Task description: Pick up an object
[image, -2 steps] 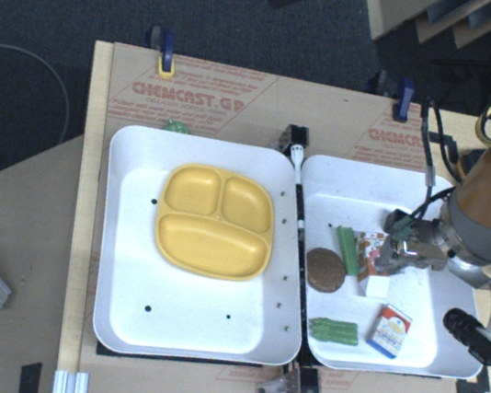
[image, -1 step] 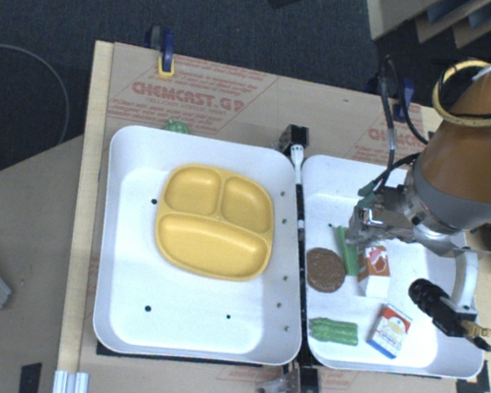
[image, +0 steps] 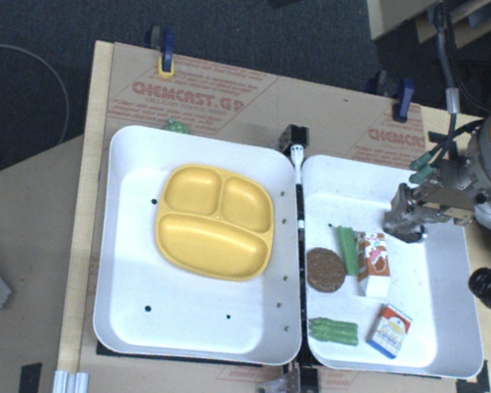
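Our hand [image: 406,225] hovers low in the right bin [image: 441,364]; we cannot tell its state. Just below-left lie a green stick [image: 346,250] and small carton [image: 374,265]. We should centre over one, then descend squarely.

Two white bins [image: 125,245], one yellow tray [image: 215,221], five small objects [image: 335,331].

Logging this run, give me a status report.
Gripper low over right bin, holding nothing seen. Nearest: red-and-white carton, green stick. Nothing blocking.
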`<state>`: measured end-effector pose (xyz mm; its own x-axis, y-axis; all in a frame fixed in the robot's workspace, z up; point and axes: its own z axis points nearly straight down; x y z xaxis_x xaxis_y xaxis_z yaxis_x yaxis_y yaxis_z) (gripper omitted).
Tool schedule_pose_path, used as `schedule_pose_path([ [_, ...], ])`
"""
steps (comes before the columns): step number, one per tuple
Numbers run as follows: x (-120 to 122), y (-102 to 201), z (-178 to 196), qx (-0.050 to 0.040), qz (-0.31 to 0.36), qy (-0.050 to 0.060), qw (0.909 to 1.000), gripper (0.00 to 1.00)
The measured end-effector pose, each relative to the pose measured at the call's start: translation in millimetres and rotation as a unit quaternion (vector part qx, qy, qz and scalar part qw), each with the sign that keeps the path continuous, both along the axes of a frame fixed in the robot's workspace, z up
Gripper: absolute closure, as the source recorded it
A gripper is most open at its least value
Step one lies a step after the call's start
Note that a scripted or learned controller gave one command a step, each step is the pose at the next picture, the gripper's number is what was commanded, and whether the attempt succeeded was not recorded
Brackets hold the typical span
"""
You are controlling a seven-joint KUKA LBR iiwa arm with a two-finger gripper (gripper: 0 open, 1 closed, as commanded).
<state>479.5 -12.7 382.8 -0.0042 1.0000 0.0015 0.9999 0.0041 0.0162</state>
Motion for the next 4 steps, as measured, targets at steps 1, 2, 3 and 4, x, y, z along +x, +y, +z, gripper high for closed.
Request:
schedule_pose_path([
  [1, 0, -78, 5, -0.0029, -0.006, 0.005, 1.0, 1.0],
  [2, -2, -163, -55, -0.0013, -0.007, 0.012, 0.9999, 1.0],
  [3, -2, -207, -145, -0.0001, -0.005, 0.012, 0.9999, 1.0],
  [4, 0, -83, -157, 0.0024, 0.004, 0.01, 0.9999, 1.0],
])
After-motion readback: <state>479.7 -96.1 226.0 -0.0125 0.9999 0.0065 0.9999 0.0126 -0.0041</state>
